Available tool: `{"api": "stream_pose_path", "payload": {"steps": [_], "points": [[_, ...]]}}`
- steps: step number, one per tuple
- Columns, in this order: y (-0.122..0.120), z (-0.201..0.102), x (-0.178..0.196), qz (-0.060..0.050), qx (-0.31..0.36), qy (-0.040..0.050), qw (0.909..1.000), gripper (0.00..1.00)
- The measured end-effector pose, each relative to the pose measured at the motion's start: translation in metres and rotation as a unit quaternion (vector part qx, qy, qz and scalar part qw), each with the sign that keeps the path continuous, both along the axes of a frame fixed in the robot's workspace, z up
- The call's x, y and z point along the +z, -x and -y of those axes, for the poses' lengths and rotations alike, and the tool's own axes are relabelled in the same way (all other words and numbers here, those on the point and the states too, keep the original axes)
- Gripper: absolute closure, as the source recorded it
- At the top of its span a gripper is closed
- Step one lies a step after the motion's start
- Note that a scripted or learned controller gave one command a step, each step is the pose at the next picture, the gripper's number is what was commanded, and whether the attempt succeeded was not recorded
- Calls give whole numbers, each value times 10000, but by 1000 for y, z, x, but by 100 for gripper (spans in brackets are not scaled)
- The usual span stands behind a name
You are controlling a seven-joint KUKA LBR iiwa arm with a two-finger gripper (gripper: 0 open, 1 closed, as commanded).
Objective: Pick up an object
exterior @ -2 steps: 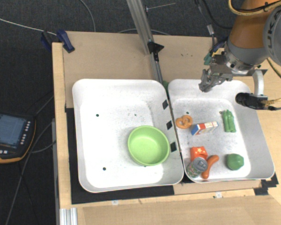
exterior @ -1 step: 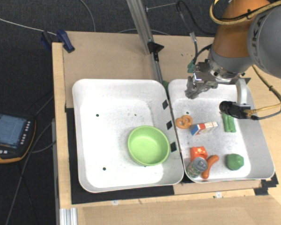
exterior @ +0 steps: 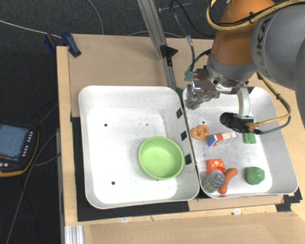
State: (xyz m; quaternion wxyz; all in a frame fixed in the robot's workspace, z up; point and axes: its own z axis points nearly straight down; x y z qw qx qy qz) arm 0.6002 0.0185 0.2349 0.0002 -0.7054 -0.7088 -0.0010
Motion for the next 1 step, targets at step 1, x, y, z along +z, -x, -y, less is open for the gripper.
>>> {"api": "stream_pose_path", "payload": {"steps": [1], "points": [[9,-56,1,-5,3,1,10000,100]]}}
